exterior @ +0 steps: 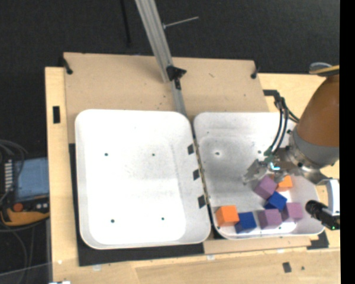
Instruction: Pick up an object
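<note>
Two shallow white plastic bins are set side by side on the bench. In the right bin (225, 135), small foam blocks (266, 212) are clustered at the near right corner. The left bin (136, 129) adjoins it.

Matt wooden bench (136, 73), scuffed white bins (236, 135)

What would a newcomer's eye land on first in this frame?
Probably the cluster of coloured blocks at the near edge of the right bin: an orange block, blue ones and several purple ones. Next comes the arm with its orange band reaching in from the right, its gripper low over a purple block. The left bin forms a broad white area beside them.
</note>
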`<action>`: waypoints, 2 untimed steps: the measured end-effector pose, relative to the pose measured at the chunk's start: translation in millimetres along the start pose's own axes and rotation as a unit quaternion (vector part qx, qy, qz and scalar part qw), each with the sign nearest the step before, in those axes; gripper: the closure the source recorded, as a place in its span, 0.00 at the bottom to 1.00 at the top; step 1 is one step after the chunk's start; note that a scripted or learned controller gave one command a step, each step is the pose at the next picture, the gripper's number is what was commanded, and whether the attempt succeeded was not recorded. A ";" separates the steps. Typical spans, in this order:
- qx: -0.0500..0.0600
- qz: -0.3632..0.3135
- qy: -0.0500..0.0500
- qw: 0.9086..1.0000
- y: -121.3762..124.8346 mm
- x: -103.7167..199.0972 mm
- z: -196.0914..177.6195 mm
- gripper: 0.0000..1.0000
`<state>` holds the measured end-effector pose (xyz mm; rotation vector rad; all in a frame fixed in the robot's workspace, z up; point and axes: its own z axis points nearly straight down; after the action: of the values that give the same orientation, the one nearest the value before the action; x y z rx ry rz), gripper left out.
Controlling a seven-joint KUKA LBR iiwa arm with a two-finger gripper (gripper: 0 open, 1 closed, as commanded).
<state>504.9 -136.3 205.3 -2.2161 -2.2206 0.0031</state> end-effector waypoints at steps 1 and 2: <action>-0.003 0.002 -0.001 1.000 1.0 -0.6 -2.5 0.00; -0.001 0.002 -0.001 1.000 10.5 -3.1 46.6 0.00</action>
<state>515.1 -139.3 158.6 -2.2222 -2.2181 0.0048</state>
